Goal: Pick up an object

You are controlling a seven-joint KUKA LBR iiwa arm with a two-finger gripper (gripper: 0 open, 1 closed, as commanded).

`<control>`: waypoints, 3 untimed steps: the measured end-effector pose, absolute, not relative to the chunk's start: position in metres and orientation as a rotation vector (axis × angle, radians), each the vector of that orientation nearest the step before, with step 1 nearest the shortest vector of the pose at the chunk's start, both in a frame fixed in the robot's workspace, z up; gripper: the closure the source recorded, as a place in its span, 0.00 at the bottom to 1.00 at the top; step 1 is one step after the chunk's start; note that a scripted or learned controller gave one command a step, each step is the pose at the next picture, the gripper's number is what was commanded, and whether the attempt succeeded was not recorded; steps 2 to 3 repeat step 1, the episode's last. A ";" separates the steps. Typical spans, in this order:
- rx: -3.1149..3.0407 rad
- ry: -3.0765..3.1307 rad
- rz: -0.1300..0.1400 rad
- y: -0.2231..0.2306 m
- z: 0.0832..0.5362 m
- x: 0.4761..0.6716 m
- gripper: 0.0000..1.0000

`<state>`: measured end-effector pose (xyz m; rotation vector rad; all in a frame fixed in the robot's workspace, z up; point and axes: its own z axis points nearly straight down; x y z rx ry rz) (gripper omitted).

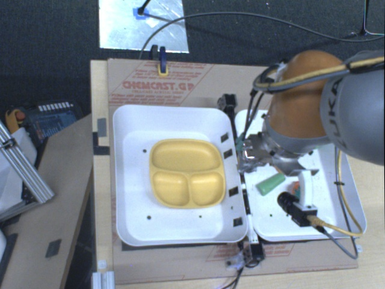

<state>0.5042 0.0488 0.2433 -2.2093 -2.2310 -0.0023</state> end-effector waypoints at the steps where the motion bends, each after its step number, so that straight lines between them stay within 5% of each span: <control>1: -2.209 -2.233 -0.003 0.108 0.235 0.505 1.00; 3: -2.209 -2.233 -0.003 0.108 0.235 0.505 1.00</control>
